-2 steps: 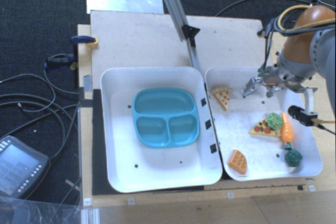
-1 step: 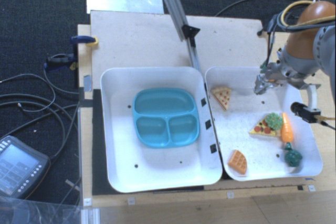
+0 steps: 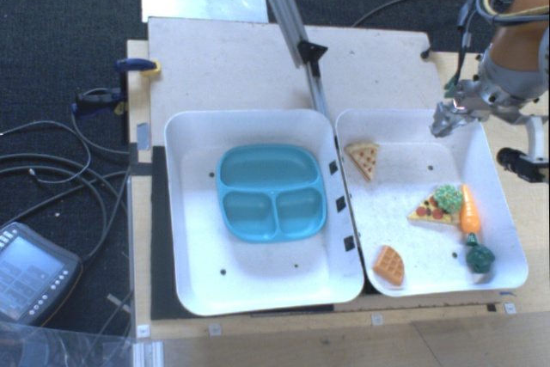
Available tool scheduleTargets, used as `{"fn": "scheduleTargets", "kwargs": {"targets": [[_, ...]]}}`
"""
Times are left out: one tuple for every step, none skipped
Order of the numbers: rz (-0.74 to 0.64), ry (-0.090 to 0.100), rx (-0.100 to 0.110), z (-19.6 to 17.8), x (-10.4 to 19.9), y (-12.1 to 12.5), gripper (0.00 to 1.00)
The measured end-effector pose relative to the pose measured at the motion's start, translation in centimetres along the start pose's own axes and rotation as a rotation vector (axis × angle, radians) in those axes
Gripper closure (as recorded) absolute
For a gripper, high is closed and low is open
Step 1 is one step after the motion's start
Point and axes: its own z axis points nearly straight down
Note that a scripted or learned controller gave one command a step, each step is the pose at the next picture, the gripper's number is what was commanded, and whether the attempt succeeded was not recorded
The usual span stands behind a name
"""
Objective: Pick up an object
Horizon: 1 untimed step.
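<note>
My gripper (image 3: 444, 121) hangs over the back right corner of the right bin (image 3: 404, 185), above the bin floor, with nothing seen between its fingers. On that bin's floor lie a pizza slice (image 3: 363, 157) at the back left, a second pizza slice (image 3: 427, 211) with a green broccoli piece (image 3: 448, 198) on it, an orange carrot (image 3: 469, 215), a dark green vegetable (image 3: 479, 257) at the front right, and an orange waffle piece (image 3: 388, 266) at the front. All lie below and left of the gripper.
The left bin (image 3: 193, 271) holds a blue three-compartment plate (image 3: 271, 191). A metal pole (image 3: 288, 9) slants from the top down to the divider between the bins. A blue-handled clamp (image 3: 137, 64) sits at the bench's left edge, cables and a pendant (image 3: 30, 271) on the floor.
</note>
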Motion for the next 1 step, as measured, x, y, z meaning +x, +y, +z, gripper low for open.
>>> {"fn": "scheduleTargets", "kwargs": {"targets": [[0.0,0.002,0.005,-1.55,-0.01,0.14,1.0]]}}
